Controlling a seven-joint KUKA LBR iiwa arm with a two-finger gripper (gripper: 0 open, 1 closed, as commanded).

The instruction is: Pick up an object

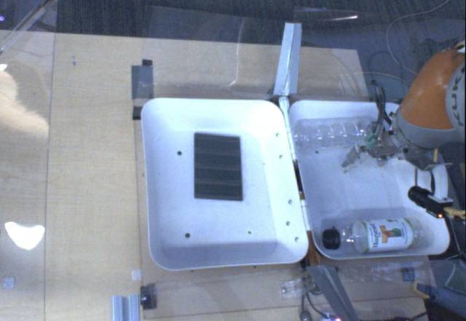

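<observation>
Clearly the pick is not yet done: the gripper (358, 156) hovers at the upper right of the right bin (320, 188), its jaws spread with nothing between them, well apart from the clear bottle (370, 235) lying at lower right.

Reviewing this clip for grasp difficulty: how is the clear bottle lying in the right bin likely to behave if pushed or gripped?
The bottle lies on its side, so it would probably roll if nudged. Its clear, smooth body looks slippery. It rests near the bin's front wall, which may limit access from that side.
</observation>
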